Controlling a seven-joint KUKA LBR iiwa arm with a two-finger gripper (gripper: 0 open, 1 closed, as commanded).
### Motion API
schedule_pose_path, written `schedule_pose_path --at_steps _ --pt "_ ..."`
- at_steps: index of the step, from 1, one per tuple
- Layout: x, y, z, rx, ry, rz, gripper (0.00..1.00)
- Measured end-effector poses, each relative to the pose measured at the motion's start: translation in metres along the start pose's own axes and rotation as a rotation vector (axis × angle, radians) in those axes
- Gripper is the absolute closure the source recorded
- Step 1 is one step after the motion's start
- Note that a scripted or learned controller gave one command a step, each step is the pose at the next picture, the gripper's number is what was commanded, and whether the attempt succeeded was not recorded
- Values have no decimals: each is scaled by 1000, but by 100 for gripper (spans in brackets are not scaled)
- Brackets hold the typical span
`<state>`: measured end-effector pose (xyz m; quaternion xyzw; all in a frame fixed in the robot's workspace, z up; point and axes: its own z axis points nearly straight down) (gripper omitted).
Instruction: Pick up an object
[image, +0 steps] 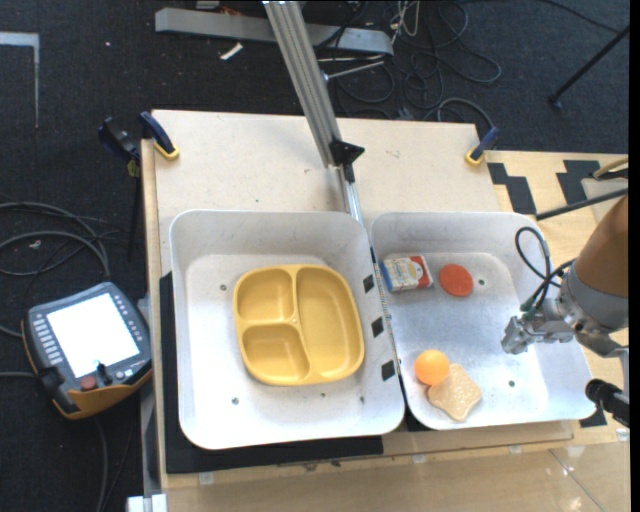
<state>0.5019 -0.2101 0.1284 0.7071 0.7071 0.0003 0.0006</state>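
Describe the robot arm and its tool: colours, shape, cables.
The arm enters from the right edge: a rounded orange band above a grey wrist section. The tool is small, grey and metallic, with blocky parts. A black cable loops up from the wrist area in an arc and runs back down toward the tool. No markings are readable at this size.

Two white bins sit side by side on the surface (250, 150). The left bin (200, 300) has a yellow plate (298, 323). The right bin (520, 400) has an orange ball (432, 367), a red disc (457, 280), a small carton (406, 272) and a tan bread piece (456, 394). The end effector (517, 336) hangs over the right bin's right side.
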Motion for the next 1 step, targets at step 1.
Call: schedule_pose_path --at_steps 1 --pt "0 2 -42 -3 -2 -3 100"
